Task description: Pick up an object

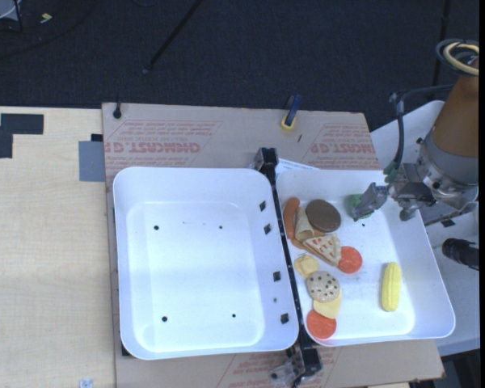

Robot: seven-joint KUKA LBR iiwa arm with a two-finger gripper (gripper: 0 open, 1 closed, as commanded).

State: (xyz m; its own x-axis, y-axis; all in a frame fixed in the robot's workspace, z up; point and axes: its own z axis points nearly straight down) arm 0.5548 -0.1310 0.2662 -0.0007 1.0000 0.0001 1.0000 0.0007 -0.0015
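Your grey two-finger gripper (385,197) hovers over the right white bin (424,318); whether it grips anything, you cannot tell. The round brown toy patty (323,215) lies just left.

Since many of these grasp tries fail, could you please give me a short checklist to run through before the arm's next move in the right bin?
1. Target in plain sight: ok. The yellow corn lies alone in the right bin.
2. Room around the target: ok for the corn; not ok for the pizza slice, which is crowded against the brown disc and sausage.
3. Gripper over the bin: ok, at its upper right part.
4. Gripper above the corn: not ok; it sits well up from it in the view.
5. Green thing held at the gripper: cannot tell.
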